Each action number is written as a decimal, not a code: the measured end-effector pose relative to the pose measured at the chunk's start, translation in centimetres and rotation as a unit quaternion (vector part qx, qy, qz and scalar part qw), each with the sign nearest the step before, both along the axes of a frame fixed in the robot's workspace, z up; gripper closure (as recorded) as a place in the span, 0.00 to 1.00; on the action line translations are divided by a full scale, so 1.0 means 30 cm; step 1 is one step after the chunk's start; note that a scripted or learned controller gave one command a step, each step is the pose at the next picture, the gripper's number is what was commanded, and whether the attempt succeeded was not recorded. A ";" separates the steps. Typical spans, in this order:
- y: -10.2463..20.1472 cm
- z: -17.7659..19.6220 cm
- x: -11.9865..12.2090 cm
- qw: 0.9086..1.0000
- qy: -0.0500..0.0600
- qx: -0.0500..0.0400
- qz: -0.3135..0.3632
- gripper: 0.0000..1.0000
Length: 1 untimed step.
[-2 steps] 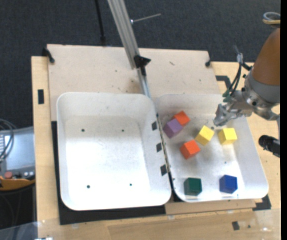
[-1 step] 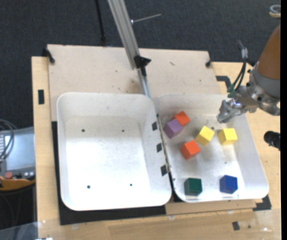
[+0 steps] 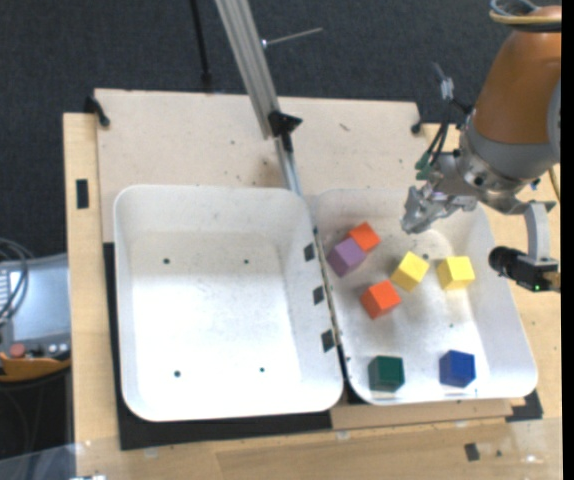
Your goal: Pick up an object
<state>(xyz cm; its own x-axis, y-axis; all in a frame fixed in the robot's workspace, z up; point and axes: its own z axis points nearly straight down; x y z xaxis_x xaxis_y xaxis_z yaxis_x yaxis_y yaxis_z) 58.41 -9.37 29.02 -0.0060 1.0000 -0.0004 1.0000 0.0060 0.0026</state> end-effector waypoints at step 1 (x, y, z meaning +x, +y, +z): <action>0.143 -0.052 0.054 1.000 0.002 0.000 0.000 1.00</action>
